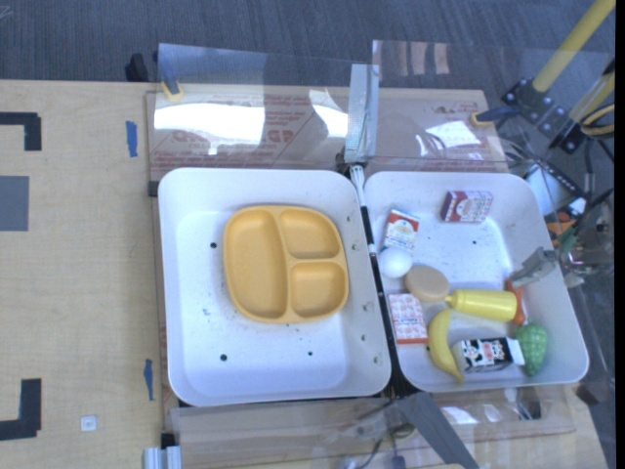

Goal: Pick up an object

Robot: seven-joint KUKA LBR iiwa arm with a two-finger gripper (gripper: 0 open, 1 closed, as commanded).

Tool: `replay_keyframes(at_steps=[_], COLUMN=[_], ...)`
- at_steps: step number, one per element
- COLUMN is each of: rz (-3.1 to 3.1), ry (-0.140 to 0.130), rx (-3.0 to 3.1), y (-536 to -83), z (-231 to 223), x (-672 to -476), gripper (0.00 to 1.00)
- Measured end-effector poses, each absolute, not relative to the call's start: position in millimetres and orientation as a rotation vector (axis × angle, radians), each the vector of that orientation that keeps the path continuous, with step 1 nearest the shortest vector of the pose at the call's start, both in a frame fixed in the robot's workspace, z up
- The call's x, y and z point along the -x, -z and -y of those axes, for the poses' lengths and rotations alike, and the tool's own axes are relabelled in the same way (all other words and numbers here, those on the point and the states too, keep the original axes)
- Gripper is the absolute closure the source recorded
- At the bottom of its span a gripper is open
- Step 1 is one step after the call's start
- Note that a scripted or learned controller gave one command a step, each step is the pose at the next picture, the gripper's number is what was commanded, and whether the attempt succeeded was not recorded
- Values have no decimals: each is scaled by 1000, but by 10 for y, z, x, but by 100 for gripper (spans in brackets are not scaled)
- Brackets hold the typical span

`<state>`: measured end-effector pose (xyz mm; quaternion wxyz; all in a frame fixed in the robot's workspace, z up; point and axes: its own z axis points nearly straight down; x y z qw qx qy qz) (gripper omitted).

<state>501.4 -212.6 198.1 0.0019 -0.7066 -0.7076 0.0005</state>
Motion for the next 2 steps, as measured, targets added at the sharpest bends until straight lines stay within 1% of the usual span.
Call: replay_keyframes(at_steps=[1,2], rz=[2137,2106], ry=[-6,2], rx=[2292,2335], y=[-1128,-867], z=[1756,1777], x=[-4779,-5080], gripper=[0,0])
